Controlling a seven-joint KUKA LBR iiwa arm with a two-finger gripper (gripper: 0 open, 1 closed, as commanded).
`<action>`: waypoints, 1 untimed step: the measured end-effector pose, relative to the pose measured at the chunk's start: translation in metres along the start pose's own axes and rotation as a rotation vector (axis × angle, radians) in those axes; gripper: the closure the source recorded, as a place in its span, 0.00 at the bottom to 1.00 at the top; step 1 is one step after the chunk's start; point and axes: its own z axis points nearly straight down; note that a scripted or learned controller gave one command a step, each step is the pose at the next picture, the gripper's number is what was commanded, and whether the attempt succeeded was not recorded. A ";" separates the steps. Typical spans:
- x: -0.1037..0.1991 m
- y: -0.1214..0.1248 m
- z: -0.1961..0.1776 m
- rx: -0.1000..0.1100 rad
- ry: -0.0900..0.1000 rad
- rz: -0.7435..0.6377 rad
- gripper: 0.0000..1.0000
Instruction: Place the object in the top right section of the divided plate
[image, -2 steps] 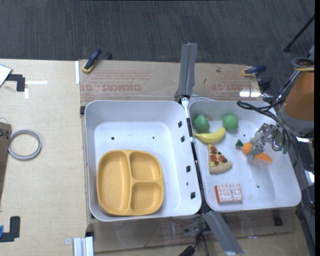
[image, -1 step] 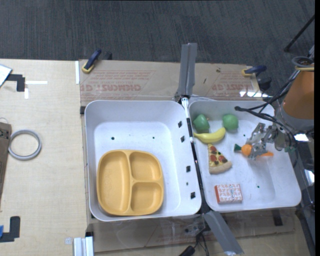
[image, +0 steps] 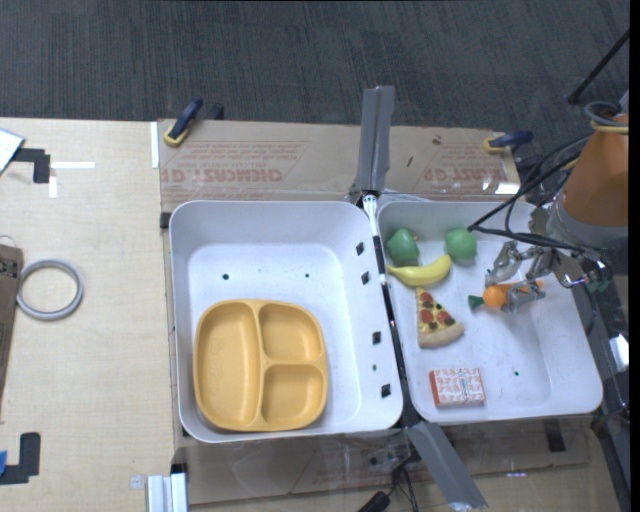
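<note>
Pale wood makes up the counter (image: 90, 400), where a roll of tape (image: 47, 289) lies near the left edge with bare surface all round it. Next comes the left bin (image: 200, 225), white and shallow; a yellow divided plate (image: 262, 364) sits in its lower half, close to the front wall, and the bin's upper half is bare floor. The plate's top right section (image: 290, 333) has nothing in it. Brown cardboard (image: 260, 160) lies behind both bins, held by blue clamps (image: 183, 120).

The right bin (image: 560, 390) holds two green balls (image: 403, 244) near its back wall, a banana (image: 420, 270) just below them, a pizza slice (image: 437, 320) and, nearer the front, a small red and white box (image: 457, 386). The bin's right half is mostly bare. The gripper (image: 505, 290) hangs low over that bin, touching or just beside a small orange fruit (image: 494, 297); whether its fingers are spread or pinching cannot be told. Dark carpet (image: 300, 50) lies beyond the counter.
</note>
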 end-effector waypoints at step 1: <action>0.029 0.004 -0.022 0.002 0.005 0.193 1.00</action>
